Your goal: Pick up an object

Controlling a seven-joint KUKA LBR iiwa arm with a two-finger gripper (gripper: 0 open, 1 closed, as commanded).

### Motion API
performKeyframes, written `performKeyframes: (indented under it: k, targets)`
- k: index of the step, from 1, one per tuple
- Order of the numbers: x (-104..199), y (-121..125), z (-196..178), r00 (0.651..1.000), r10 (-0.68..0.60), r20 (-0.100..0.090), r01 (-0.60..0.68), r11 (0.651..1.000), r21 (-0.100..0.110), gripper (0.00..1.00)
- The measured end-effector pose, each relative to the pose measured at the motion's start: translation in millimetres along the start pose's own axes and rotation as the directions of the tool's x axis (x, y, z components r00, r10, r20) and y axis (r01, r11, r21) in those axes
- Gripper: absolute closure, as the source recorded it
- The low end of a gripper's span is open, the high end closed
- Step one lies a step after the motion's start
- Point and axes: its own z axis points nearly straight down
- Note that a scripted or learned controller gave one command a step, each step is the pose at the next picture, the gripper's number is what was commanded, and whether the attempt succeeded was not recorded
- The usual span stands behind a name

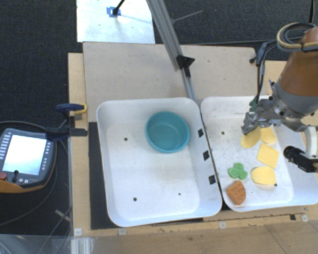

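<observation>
Camera view: pincer point(250, 126) just above yellow piece point(249, 140)

A teal bowl point(168, 132) sat upright near the back of the left bin point(116, 194). The right bin point(307, 192) held small flat toys. Two yellow pieces point(250, 140) point(268, 136) lay near its middle. A yellow square point(268, 155) lay in front of them. Nearer the front edge lay a yellow round piece point(263, 176), a green clover shape point(237, 171) and an orange piece point(236, 193).
</observation>
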Motion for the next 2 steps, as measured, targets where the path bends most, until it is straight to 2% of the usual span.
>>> performKeyframes:
  k: [2]
  targets:
    - [116.0, -15.6, 10.1, 1.000, -0.004, -0.001, 0.004, 1.000, 0.004, 1.00]
